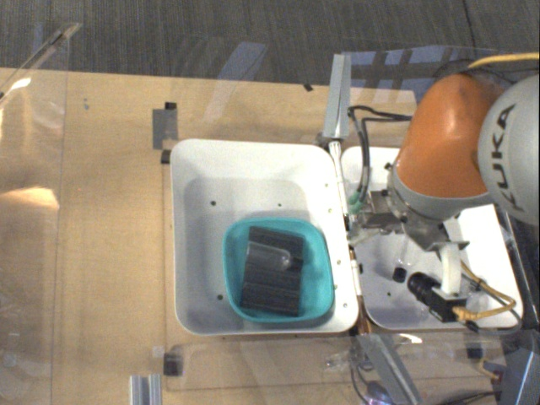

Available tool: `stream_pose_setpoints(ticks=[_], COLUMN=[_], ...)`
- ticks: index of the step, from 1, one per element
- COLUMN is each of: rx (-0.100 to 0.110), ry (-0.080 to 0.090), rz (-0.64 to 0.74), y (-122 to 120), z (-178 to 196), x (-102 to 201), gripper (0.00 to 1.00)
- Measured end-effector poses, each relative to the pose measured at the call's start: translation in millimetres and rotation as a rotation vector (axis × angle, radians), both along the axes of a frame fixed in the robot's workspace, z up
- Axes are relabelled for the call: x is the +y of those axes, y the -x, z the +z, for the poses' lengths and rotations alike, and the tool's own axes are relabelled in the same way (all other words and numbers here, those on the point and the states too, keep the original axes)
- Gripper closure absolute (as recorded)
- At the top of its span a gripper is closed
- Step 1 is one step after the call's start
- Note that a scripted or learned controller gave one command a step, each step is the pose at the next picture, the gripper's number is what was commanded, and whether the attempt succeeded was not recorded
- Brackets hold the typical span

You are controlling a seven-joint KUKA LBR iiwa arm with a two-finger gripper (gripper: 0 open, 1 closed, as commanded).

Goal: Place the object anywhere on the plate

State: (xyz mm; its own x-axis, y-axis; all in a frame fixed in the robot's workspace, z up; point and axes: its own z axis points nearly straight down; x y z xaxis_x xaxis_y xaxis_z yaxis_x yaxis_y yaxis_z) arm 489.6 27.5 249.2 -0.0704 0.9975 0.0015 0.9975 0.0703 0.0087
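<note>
You've got the dark ribbed object (272, 270) lying on the teal plate (318, 285), fully inside the plate's raised rim, long axis running roughly toward the table's near edge with a slight tilt. A small pale, glossy spot shows on its upper right corner; can't tell what that is. The plate sits in the left white bin (198, 226), pushed toward that bin's near right corner, just beside the wall shared with the right white bin (384, 298). The bins touch along that middle wall, and a grey upright bar (337, 95) rises from the far end of the seam. The arm (451, 154) comes in from the table's right side, its orange band over the far half of the right bin. You see the end effector (375, 218) low at the right bin's left wall, apart from the plate and object, but the wrist housing hides it, so you cannot tell whether it's wide, narrow or holding anything. A black cylindrical fitting (430, 296) with a yellow cable (485, 306) hangs over the right bin's near part. The wooden table (84, 251) lies left of the bins.
</note>
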Motion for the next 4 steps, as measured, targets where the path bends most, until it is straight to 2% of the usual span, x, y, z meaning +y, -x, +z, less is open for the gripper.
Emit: stream_pose_setpoints(ticks=[1,2,3,4], rx=[0.000,-0.005,0.004,0.005], ry=[0.000,-0.001,0.001,0.001], rz=[0.000,0.000,0.036,0.035], y=[0,-2,-16,-16], z=[0,11,-15,-15], x=[0,0,35,34], gripper=[0.00,1.00,1.00,0.00])
